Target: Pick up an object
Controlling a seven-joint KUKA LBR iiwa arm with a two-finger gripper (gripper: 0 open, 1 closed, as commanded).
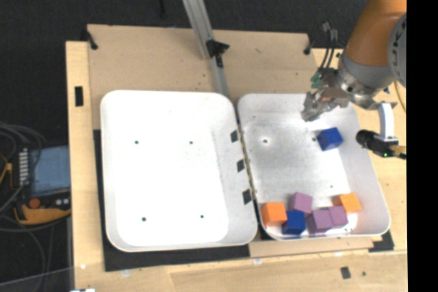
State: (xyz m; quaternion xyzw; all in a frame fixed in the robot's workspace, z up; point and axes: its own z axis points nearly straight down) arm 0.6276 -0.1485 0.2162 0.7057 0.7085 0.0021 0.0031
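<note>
My gripper [313,112] hangs over the far part of the right bin [287,154], pointing down and left. A blue cube [330,138] lies alone on the bin floor just below and right of the gripper, apart from it. Nothing shows between the fingers. Along the near edge of the same bin sit an orange cube [274,212], a second blue cube [295,222], purple cubes [301,202] [327,219] and another orange cube [350,202].
The left bin [171,167] lies beside the right one, joined by dark clips at the shared edge. A slanted metal pole [195,3] rises behind the bins. A black fitting [373,141] sits at the right bin's right rim.
</note>
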